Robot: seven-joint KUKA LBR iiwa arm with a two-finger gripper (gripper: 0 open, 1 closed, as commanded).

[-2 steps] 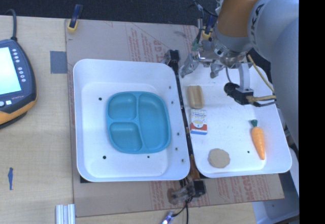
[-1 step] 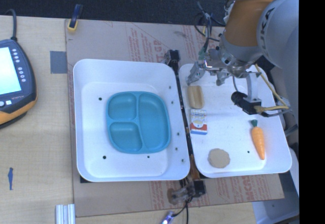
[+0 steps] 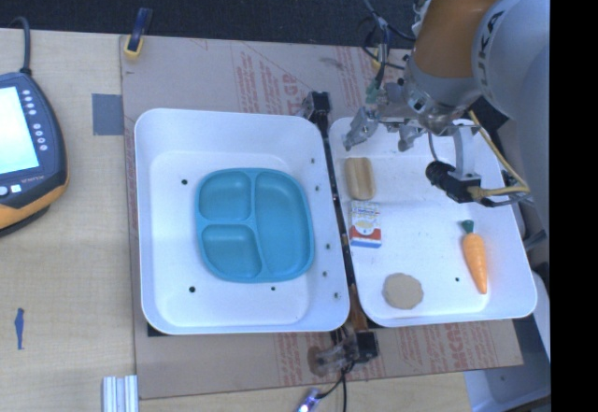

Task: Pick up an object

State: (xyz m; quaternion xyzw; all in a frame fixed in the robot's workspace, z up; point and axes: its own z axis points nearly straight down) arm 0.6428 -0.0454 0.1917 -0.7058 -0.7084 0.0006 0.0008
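Observation:
My gripper [image 3: 383, 134] hangs over the far end of the right bin [image 3: 509, 305], its two fingers spread apart and open with nothing between them. Just in front of its left finger lies a tan bread roll [image 3: 360, 178]. Below the roll a small milk carton [image 3: 365, 224] lies flat, and a round brown cookie [image 3: 403, 291] sits near the bin's front edge. An orange carrot [image 3: 476, 259] rests at the bin's right side. The left bin [image 3: 148, 214] holds a blue divided plate [image 3: 254, 222].
The grey arm with its orange band [image 3: 467, 18] fills the upper right, with black cabling [image 3: 455, 179] hanging over the right bin. A teach pendant [image 3: 23, 149] lies at the far left of the bench. A blue clamp [image 3: 137, 32] sits at the back.

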